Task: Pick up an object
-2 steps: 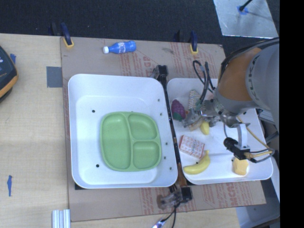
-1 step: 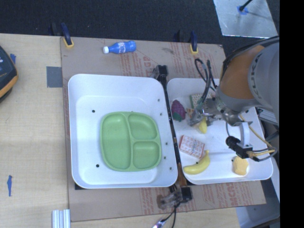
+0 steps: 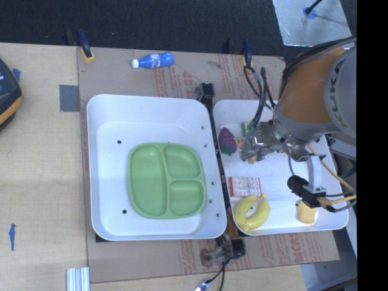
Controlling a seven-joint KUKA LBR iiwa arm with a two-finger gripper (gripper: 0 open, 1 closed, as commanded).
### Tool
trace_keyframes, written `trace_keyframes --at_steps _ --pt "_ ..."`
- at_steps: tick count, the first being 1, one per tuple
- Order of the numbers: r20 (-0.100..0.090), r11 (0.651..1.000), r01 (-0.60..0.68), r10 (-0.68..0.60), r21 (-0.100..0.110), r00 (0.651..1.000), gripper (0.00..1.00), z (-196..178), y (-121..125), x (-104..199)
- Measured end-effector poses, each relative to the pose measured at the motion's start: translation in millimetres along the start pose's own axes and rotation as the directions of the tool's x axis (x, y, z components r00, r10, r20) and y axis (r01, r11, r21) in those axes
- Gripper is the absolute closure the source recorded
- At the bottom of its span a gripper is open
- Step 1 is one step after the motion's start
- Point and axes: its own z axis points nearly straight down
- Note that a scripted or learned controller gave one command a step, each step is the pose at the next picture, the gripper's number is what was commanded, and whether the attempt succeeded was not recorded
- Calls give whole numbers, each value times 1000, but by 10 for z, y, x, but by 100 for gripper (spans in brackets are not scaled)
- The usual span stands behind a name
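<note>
The arm (image 3: 315, 90) reaches into the right bin (image 3: 327, 223), probably to search for a pick. The left bin (image 3: 97, 162) holds a green divided plate (image 3: 165, 179). The yellow banana (image 3: 251, 212) lies near the front wall, its long axis across the bin. The gripper (image 3: 254, 150) hangs beside the purple object (image 3: 227, 140); whether it is spread, I cannot tell.

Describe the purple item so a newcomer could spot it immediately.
Find the right white bin, under the arm. Along its left wall, near the top, lies the small purple object, above the orange-and-white packet and the yellow banana. It is the one dark purple thing there.
</note>
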Motion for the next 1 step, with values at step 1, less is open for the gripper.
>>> trace_keyframes --at_steps 1 --pt "0 1000 0 0 0 1000 100 -386 332 517"
